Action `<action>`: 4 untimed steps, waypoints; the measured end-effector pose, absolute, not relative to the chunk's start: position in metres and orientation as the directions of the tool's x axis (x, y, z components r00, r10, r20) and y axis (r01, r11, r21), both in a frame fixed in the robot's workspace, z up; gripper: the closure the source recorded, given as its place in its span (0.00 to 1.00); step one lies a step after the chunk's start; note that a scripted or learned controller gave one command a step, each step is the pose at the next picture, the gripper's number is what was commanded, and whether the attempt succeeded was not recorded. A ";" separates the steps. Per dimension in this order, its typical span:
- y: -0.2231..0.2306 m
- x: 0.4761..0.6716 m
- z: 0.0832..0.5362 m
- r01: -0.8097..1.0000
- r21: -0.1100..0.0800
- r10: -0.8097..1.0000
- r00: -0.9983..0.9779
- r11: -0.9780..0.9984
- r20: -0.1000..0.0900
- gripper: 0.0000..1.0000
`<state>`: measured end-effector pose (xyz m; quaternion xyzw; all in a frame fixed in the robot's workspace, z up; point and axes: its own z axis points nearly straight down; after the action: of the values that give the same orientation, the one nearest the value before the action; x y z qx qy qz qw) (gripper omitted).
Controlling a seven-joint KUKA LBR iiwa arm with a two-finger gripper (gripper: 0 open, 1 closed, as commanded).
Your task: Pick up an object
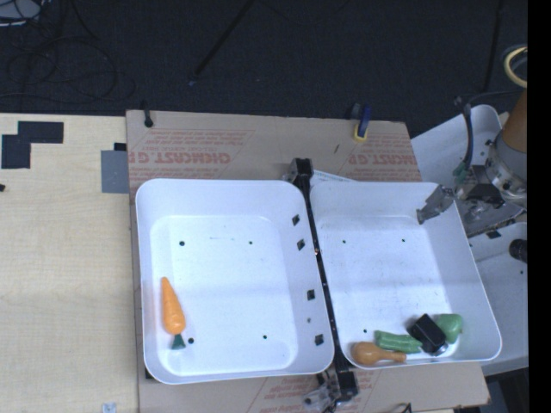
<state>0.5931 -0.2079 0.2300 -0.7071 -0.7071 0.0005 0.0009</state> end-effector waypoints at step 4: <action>-0.091 0.646 0.331 1.000 0.017 1.000 -0.005 0.005 -0.001 0.00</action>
<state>0.6465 -0.0910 0.3309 -0.7052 -0.7089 -0.0057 -0.0066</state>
